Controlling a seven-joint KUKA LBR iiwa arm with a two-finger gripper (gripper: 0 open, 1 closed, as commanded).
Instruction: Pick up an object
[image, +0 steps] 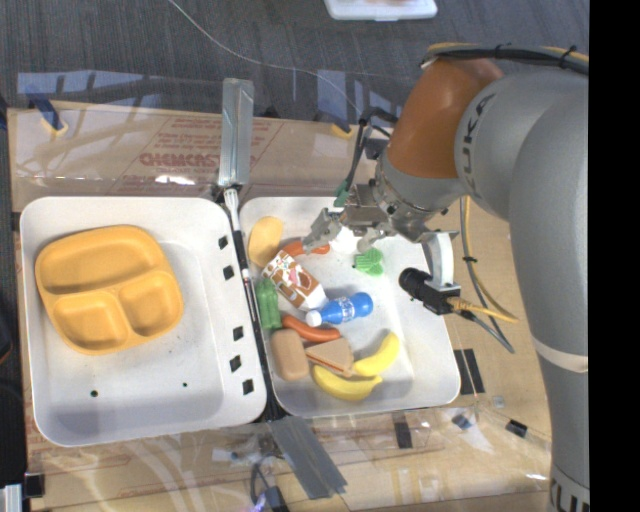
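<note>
Two shallow white plastic bins with rounded corners sit side by side on the bench, the left bin (60, 400) and the right bin (435, 385), joined along a grey seam with small black clips. In the left bin lies one mustard-yellow tray (105, 285), smooth and matte, moulded into three compartments with soft, rounded edges. The right bin holds a loose heap of toy food, all glossy moulded plastic: one curved yellow banana (355, 372) at the near edge, one tan bread slice (290, 355) beside it, one brown wedge-shaped piece (332, 355) touching the banana, one orange-red sausage (310, 326), one small bottle (342, 309) with a blue body and white cap lying on its side, one red-and-white printed carton (292, 280) tilted across the pile, one long green piece (268, 305) against the left wall, one pale yellow rounded piece (264, 240) at the far left corner, and one small bright green piece (370, 263) lying apart from the heap toward the right. The grey arm, with its smooth orange band (440, 120), reaches in from the right, and the gripper (345, 228) hangs over the far part of the right bin, just above the small green piece and the carton; its metal fingers stand spread apart with nothing between them
</note>
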